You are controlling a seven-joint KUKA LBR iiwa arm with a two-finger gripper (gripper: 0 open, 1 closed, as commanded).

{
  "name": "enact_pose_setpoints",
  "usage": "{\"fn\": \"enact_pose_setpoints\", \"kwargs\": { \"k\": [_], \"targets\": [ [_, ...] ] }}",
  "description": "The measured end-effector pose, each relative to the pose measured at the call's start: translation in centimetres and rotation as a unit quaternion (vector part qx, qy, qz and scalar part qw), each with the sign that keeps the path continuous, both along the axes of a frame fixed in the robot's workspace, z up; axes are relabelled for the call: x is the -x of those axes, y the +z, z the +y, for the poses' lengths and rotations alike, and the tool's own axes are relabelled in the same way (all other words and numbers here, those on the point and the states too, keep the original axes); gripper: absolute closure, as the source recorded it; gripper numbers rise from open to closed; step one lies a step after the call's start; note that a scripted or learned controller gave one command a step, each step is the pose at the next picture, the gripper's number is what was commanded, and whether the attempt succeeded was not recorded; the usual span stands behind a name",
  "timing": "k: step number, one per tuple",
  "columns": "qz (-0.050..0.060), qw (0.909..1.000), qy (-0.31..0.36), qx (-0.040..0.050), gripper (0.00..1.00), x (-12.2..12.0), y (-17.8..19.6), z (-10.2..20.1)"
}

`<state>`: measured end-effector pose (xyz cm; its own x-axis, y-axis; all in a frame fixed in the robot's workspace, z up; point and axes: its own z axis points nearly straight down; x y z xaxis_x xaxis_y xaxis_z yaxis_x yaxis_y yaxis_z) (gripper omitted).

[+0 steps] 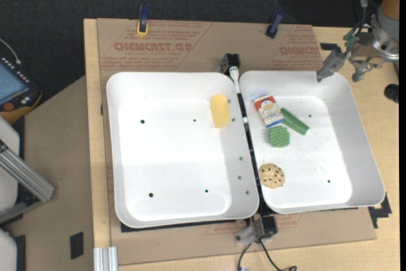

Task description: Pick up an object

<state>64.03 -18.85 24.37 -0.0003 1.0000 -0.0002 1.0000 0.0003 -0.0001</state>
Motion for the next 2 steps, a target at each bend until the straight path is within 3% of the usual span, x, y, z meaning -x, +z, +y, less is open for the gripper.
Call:
{"fn": "enact_pose_setpoints", "kwargs": {
  "k": [1,2],
  "targets": [
    [0.004,1.0000,-0.002,-0.0022,0.00,9.1,-15.9,4.3],
    [-0.003,1.0000,-0.002,0.0012,0.00,15.3,-4.7,2.8]
  ]
}}
